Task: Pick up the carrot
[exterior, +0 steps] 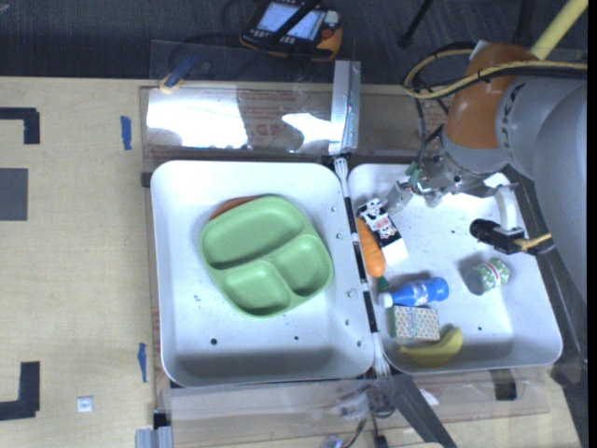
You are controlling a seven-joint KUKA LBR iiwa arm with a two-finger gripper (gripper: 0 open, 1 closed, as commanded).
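The approach is in hand: the pincer (422,181), grip state impossible to tell, is poised at two o'clock of the untouched carrot (372,251), so a descent toward seven o'clock is called for.

One fixed camera looks down at a slant from the near side, taking in both bins (177,278) on the surface (65,250).

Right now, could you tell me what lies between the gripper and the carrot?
In the camera view, a small black-and-white carton lies between the gripper and the carrot, touching the carrot.
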